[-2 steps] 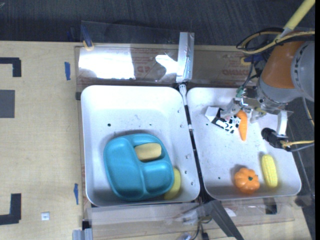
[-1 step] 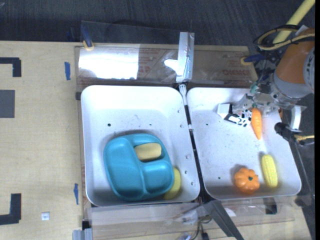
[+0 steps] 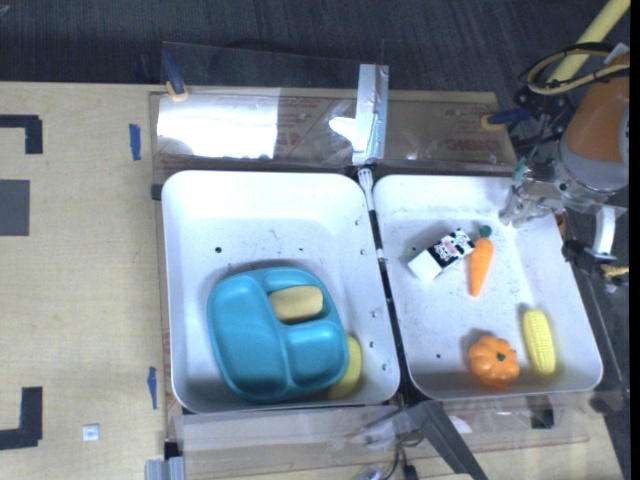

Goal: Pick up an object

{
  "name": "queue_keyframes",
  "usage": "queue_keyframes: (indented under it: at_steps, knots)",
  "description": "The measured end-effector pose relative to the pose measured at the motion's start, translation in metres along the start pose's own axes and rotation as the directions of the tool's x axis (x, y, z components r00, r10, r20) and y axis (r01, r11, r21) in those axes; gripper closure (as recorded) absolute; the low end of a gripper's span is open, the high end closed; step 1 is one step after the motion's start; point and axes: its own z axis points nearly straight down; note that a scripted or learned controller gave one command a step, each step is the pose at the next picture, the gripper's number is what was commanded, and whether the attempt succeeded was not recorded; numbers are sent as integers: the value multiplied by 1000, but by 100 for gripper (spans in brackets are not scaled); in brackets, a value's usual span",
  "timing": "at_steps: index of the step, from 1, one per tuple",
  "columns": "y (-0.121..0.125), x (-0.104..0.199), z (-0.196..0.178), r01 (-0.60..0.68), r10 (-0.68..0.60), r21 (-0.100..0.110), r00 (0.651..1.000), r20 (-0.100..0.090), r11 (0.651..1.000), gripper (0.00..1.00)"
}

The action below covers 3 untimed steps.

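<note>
Rightward, bin [image 3: 580, 308] holds carrot [image 3: 480, 266], pumpkin [image 3: 494, 359], corn [image 3: 539, 340]; tool [image 3: 522, 204] grip unclear.

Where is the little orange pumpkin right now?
The pumpkin sits in the right bin, near its front edge. The yellow corn is just to its right, and the carrot lies farther back.

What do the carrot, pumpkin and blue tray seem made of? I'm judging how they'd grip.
Carrot and pumpkin: likely moulded plastic toys, with uniform orange colour and a slight sheen. Blue tray: probably smooth plastic, with rounded moulded compartments and soft highlights.
</note>
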Motion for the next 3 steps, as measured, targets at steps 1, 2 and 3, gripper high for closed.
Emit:
queue_keyframes:
  at_steps: [1,2,3]
  knots:
    - [0,6,2,5,-5,6,1000,-7,1000,0]
    - [-46,-17,-83,40,-40,40,999,-10,998,0]
    - [-4,35,16,47,-47,55,999,-15,997,0]
